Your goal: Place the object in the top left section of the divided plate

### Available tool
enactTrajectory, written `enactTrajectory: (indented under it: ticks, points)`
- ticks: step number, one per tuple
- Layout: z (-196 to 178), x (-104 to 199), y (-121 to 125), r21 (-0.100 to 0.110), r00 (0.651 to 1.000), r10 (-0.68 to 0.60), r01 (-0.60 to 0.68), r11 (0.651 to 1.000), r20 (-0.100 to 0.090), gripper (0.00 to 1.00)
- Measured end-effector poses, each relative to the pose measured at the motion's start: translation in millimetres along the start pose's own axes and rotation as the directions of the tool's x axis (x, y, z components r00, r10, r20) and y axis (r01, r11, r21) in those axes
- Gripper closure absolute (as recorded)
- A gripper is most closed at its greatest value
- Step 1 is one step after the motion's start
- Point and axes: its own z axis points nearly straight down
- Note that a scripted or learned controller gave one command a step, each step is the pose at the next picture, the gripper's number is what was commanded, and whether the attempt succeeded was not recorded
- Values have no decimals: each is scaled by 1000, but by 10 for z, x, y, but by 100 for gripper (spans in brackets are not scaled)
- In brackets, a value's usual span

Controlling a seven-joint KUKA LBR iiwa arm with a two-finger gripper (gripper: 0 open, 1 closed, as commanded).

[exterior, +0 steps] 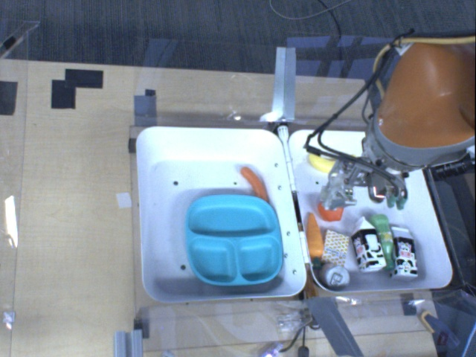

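Nearest to the camera, at the lower edge of the right bin (439,270), a small grey round thing (336,277) is seen, with a patterned packet (335,248) and a carrot-like orange piece (314,238) just beside it. Next to these, two black-and-white cartons (366,250) and a green bottle (382,233) are lying close together.

The blue divided plate (232,238) is placed in the left bin (160,199), and an orange sausage-shaped piece (254,182) lies at its upper right rim, outside the sections. All three sections are bare.

The gripper (336,196) is lowered into the right bin, over a small orange-red object (332,213), which is taken to be the thing to be moved. It rests near the dividing wall, above the carrot-like piece. A yellow item (321,162) is partly hidden behind the gripper.

The object is judged to be light, probably a stiff plastic toy with a smooth skin, so it may slip. It would best be taken across its narrow middle.

Whether the pincer is open or closed cannot be told, because its lower part is blurred against the object. Contact seems likely, but a grasp is not shown.
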Motion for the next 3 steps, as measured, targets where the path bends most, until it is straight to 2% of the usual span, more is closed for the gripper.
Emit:
enactTrajectory:
  ticks: [1, 2, 3]
  points:
    - [913, 218, -281, 1, 999, -37, 37, 999, -5, 100]
    - [-154, 199, -256, 0, 929, -370, 370, 929, 3, 100]
    - [1041, 50, -294, -3, 841, -541, 541, 841, -4, 100]
